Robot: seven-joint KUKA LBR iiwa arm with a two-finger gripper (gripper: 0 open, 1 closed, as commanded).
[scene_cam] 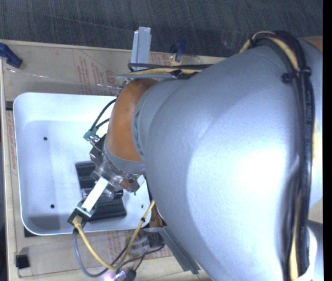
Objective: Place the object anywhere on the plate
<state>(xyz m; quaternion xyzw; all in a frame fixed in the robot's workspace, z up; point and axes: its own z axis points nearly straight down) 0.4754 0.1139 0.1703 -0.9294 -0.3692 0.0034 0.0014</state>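
Camera view
Arm: it is reaching in from the right and covering most of the right-hand side of the bench, with its orange band hanging over the near right part of the left bin.
Bin: a shallow white bin is sitting on the left half of the bench; its far and left walls are showing bare, and two small dark dots are marking its floor near the left wall.
Gripper: it is pointing down into the bin close to the near wall, a dark body with a pale bar running slantwise toward the near left.
Claw state: cannot tell; the wrist and the dark housing are hiding it.
Object: I cannot tell where it is lying; nothing that reads clearly as the object is showing, and the dark shapes under the wrist are looking like parts of the tool.
Plate: I cannot tell where it is lying either; the arm is hiding the right side of the bench.
Cables: yellow and black leads are looping from the wrist over the near edge of the bench.
Handling, as a judgement: with the object unseen, its weight, stiffness and slip are staying open; a hold across its narrowest firm part would be safest.
Risk: the claw may be closing on nothing.
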